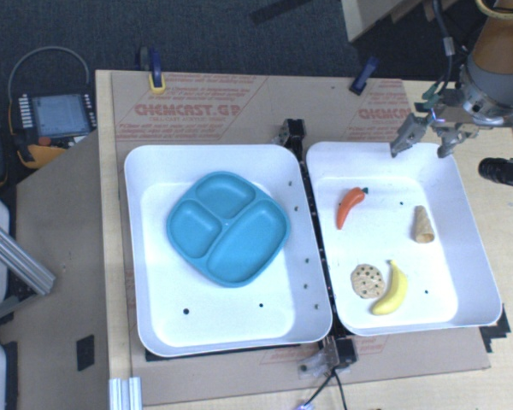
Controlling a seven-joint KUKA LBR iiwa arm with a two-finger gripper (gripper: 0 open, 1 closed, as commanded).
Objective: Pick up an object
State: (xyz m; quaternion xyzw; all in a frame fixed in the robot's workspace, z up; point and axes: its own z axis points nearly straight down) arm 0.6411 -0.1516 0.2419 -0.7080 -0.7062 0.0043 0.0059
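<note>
Pepper [350, 206], cone [422, 225], cookie [368, 280] and banana [392, 290] lie in right bin [470, 229]; pincer [424, 146] spread, holding nothing.

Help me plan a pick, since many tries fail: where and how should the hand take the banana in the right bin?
Grip the banana across its thick middle, coming straight down. It lies flat and curved, with the cookie touching its left side, so I would set the fingers across its width slightly above the middle, where the cookie crowds it less. The open hand hangs over the bin's far edge.
</note>
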